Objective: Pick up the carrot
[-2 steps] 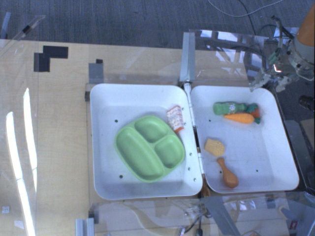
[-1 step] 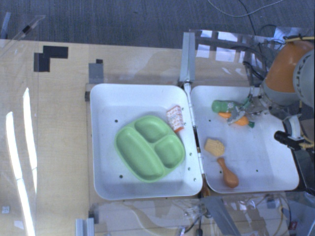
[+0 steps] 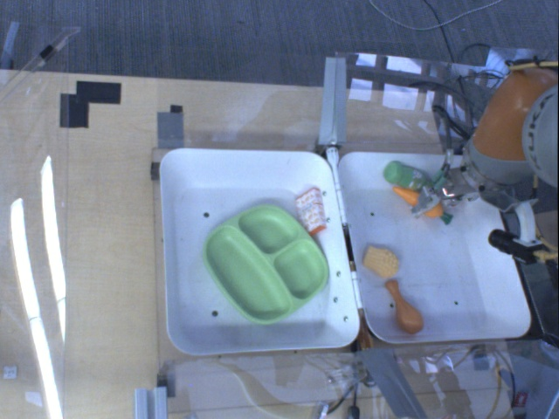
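The gripper [image 3: 439, 201] sits low in the right bin [image 3: 489, 321], its finger position impossible to tell. The carrot [image 3: 407, 195] lies just beside it, touching a green toy [image 3: 400, 174]. A grasp here risks nudging the carrot away or catching the green toy instead.

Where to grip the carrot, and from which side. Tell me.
Probably across the carrot's orange body, near its middle, coming from above: it lies flat in the right bin, green top toward the far wall. The gripper is already at its tip end.
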